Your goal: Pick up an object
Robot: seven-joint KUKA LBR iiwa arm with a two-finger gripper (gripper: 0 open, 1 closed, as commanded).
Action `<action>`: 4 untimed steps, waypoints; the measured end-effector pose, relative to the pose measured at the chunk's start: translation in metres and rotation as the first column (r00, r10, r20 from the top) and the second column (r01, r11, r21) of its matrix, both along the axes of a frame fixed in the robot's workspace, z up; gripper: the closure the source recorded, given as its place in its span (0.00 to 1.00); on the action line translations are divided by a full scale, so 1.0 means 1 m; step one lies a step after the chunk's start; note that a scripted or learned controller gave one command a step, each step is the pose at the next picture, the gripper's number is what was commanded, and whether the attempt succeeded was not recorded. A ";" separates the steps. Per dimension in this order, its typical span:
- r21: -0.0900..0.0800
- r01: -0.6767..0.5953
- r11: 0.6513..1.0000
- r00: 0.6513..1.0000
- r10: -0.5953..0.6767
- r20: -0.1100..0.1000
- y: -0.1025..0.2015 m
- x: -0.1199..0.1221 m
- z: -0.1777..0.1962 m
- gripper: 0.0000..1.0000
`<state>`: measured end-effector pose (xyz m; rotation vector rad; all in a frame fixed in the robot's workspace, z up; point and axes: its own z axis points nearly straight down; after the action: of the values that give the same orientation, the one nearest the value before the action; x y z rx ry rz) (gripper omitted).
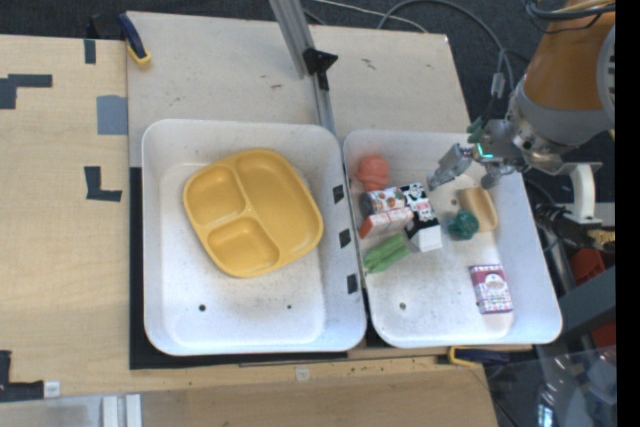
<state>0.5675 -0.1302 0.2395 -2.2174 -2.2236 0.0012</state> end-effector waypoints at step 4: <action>-0.001 0.001 1.000 1.000 -0.001 -0.002 -0.003 -0.004 -0.116 1.00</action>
<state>0.5633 -0.1334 0.1238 -2.2182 -2.2219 0.0038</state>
